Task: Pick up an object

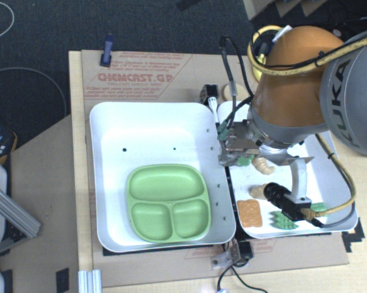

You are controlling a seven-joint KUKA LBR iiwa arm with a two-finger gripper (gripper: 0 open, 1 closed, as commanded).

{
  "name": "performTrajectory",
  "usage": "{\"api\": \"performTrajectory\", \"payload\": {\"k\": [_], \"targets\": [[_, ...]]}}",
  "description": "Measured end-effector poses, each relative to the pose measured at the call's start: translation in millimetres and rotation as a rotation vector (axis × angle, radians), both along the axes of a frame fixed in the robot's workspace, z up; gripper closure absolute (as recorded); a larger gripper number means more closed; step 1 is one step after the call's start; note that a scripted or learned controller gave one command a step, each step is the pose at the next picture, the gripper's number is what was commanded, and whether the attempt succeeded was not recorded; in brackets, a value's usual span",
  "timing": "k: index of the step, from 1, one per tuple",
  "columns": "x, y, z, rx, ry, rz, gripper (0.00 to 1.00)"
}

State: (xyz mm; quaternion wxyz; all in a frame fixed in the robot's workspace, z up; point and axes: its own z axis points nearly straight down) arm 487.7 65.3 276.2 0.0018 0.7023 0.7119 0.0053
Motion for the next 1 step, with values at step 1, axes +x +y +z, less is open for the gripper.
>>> {"api": "performTrajectory", "payload": {"k": [1], "targets": [[-7.3, -5.3, 172.6, -0.001, -0.011, -0.011, 1.00]]}}
